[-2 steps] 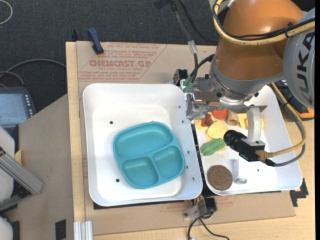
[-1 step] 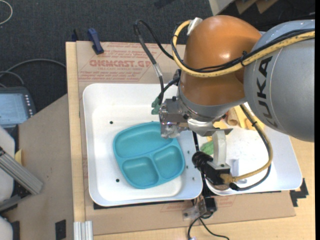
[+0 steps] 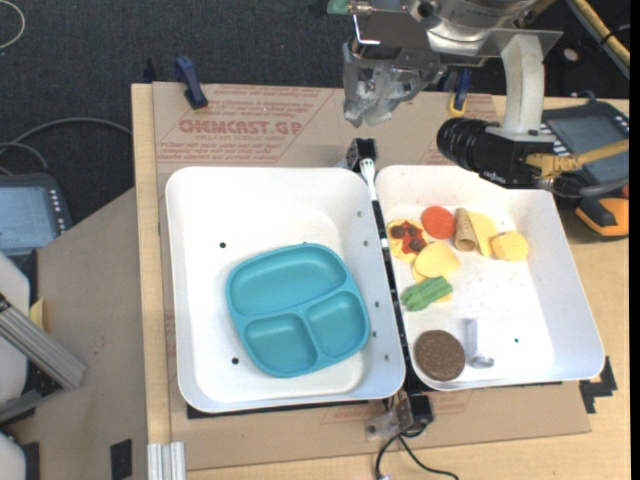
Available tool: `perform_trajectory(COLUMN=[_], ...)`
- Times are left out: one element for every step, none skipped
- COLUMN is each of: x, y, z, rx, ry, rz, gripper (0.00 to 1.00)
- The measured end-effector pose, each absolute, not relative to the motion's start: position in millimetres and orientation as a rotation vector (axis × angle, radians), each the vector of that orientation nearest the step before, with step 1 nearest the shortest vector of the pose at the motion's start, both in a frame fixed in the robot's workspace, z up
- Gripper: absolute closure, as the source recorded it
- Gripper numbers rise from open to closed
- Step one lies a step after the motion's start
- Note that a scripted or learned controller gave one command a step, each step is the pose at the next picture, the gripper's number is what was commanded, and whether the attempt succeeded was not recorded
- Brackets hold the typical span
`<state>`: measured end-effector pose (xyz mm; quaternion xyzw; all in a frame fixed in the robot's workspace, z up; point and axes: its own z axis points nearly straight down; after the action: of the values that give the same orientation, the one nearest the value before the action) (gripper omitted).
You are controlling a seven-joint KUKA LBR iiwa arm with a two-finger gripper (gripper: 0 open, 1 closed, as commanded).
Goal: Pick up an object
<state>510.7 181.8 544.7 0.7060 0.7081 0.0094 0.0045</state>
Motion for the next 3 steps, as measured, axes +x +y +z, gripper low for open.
perform_trajectory(x=[488.7, 490.5, 490.8], y=[226.7, 225.5, 226.3], z=[435.8, 451.8, 462.2], rx=[2.22, 2.217, 2.215], ry=[2.23, 2.224, 2.225], rz=[-0.013, 0.005, 0.008], gripper=[1.0, 1.0, 1.0])
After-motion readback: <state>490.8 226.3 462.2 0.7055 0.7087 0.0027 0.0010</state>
